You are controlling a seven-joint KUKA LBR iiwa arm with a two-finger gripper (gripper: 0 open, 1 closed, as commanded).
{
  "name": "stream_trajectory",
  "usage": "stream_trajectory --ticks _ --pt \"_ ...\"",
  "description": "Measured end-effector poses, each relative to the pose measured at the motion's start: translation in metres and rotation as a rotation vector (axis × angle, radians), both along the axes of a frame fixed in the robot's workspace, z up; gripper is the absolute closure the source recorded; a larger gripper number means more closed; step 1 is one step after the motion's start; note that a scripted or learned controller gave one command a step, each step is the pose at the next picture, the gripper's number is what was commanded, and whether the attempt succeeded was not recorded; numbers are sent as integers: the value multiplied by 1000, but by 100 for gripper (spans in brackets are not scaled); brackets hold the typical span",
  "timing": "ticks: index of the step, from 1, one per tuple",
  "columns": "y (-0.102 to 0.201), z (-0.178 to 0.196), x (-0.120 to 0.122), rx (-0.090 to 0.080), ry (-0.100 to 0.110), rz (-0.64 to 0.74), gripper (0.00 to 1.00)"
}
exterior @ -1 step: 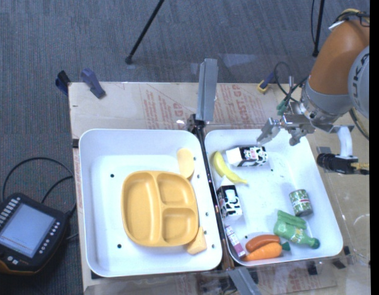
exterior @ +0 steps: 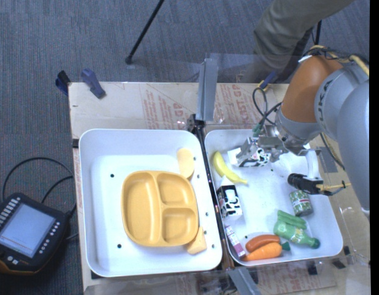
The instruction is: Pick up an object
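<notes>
Two white bins sat side by side. The gripper [exterior: 256,155] hung in the right bin [exterior: 263,195] over a cow-patterned object [exterior: 258,158]; finger state could not be told.

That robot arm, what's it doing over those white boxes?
The grey and orange robot arm is reaching into the right bin, trying to pick something up. Its tool is low at the back of that bin, right at a small black and white toy, beside a banana. A can, a green bottle and a carrot lie nearer the front. The left bin has a yellow divided tray.
</notes>
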State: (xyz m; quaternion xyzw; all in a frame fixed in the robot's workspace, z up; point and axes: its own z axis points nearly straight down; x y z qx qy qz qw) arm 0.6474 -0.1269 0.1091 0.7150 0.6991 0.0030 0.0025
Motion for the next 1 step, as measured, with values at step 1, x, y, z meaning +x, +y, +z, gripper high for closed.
stream_trajectory --ticks 1 --pt "-3 -8 5 8 -6 -38 0"
